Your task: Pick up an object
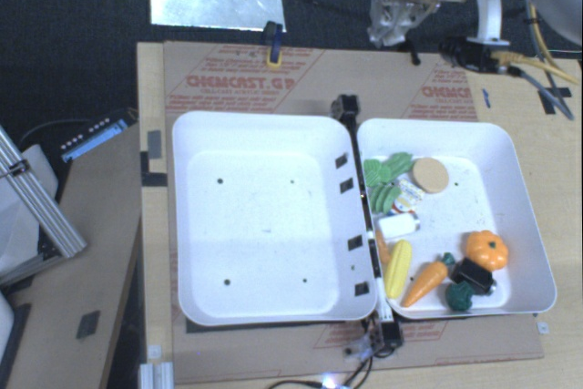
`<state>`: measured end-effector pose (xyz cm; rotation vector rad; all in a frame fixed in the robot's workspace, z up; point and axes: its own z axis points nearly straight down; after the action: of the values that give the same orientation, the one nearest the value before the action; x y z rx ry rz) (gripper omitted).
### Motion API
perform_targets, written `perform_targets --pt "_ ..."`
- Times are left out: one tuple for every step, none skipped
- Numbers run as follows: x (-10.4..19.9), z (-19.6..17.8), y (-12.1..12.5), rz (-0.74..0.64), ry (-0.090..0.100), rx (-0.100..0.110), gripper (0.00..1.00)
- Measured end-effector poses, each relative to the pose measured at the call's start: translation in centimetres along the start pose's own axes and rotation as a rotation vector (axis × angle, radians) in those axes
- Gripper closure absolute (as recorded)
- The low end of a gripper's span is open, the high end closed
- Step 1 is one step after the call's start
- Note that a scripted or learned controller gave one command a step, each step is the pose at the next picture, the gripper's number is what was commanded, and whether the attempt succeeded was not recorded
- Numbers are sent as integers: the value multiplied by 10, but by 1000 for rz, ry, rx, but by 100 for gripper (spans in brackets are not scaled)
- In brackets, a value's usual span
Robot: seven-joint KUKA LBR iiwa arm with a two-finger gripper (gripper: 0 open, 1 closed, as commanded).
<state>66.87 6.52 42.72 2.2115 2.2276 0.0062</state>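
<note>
Two white bins on brown bench, dark floor.

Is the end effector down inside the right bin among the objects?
No: the end effector sits above the far edge of the bench, beyond the right bin, clear of its contents.

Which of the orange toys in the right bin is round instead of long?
The orange pumpkin near the bin's right wall is round. The carrot beside it is long and pointed.

Toy foods crowd right bin; jaws seemingly raised.
</note>
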Motion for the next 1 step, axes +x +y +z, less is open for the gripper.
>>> perform_targets --pt "45 -20 0 1 -1 2 100"
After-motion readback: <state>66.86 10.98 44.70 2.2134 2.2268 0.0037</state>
